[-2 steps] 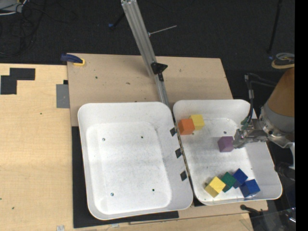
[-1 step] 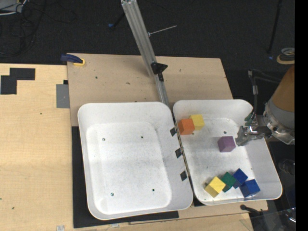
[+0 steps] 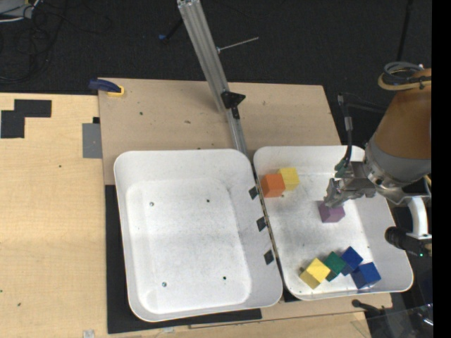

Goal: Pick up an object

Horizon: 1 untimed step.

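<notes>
We are looking down on the broad light wooden table (image 3: 49, 210), and across its near half sit the two shallow white plastic bins: the left bin (image 3: 184, 234) and the right bin (image 3: 296, 252), edge to edge. From the right comes the grey arm with its orange band (image 3: 405, 129), the biggest thing over that right bin. A long ribbed aluminium bar (image 3: 208, 55) slants up from the seam between the bins towards the back.

Now to the action. The hand (image 3: 338, 194) is down low over the right bin, right at the top of the small purple block (image 3: 332, 212). Are the fingers open or closed? We cannot tell from this angle; they blur into the block's upper edge, so we won't call it a grip.

The block looks to be resting on the bin floor, roughly mid-bin towards the right side. Our read: the reach is done, while the grasp and lift are left to do, so nothing is picked up yet.

As for orientation, it is a near-cube, so we see no real long axis. It sits turned a little, one corner angled towards the bin's near right.

The smaller pieces: an orange cube (image 3: 273, 184) touching a yellow cube (image 3: 289, 177) near the bin's back left, and at the front a cluster of yellow block (image 3: 314, 272), green block (image 3: 335, 266) and two blue blocks (image 3: 366, 274).
</notes>
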Available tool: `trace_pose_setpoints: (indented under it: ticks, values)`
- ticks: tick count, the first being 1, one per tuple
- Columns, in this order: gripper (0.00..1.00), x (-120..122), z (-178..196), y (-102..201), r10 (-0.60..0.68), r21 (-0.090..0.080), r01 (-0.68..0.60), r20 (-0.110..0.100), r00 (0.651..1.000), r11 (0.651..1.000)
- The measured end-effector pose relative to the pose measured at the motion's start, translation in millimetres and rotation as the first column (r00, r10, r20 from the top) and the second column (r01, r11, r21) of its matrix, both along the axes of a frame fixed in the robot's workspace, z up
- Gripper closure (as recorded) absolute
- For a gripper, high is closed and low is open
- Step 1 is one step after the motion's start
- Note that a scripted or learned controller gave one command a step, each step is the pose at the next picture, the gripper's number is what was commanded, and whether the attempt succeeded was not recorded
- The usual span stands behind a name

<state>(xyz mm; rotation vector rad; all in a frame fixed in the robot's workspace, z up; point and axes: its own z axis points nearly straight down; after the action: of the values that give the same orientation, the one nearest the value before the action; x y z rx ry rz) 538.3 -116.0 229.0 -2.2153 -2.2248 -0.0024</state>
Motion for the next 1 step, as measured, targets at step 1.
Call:
trace_pose_setpoints:
  ticks: [1]
  values:
    - [1.0, 1.7, -10.4, 49.3, -0.001, 0.0, 0.001, -0.004, 1.0, 1.0]
